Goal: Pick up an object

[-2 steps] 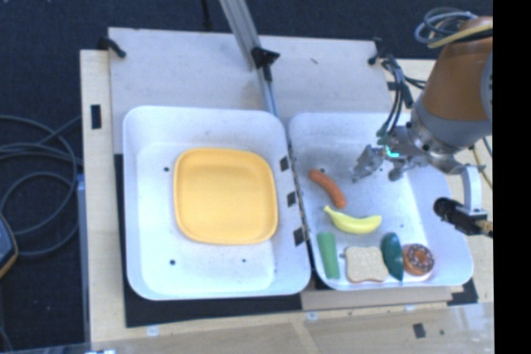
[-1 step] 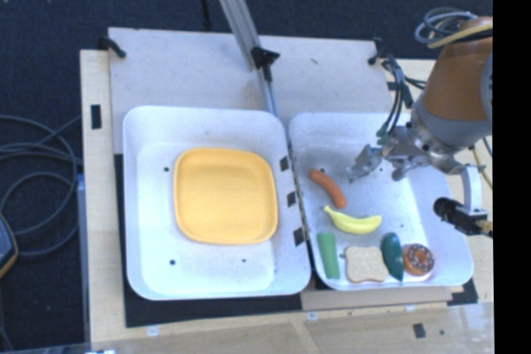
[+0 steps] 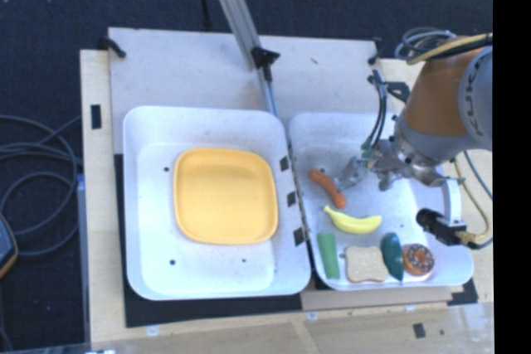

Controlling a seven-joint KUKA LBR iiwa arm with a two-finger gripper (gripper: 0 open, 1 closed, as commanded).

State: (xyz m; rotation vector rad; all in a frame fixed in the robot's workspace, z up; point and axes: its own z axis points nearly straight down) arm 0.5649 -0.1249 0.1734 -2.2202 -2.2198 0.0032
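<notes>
Nearest the camera, along the six o'clock rim of the right bin (image 3: 328,133), the toys are lying in a loose row: a green stick (image 3: 328,254), a slice of toast (image 3: 365,264) with a pale crumb and a brown crust, a dark green pepper (image 3: 392,256), and a round donut (image 3: 418,259) speckled with sprinkles. They are sitting close together, the pepper touching the toast's edge, so I am judging that corner an awkward place to reach into. Just beyond them a smooth, curved yellow banana (image 3: 353,220) is resting apart from the row, and at its eleven o'clock an orange carrot (image 3: 328,187) is lying on a slant. My gripper (image 3: 358,170) is hovering just at the carrot's two o'clock, and I cannot tell from here whether my hand is released or clenched; nothing is showing in it. I am taking the carrot as my likeliest pick, being nearest and standing free. Across at nine o'clock, the left bin (image 3: 149,137) is bearing a glossy yellow plate (image 3: 225,195), square with rounded corners, sitting well clear of my reach.
</notes>
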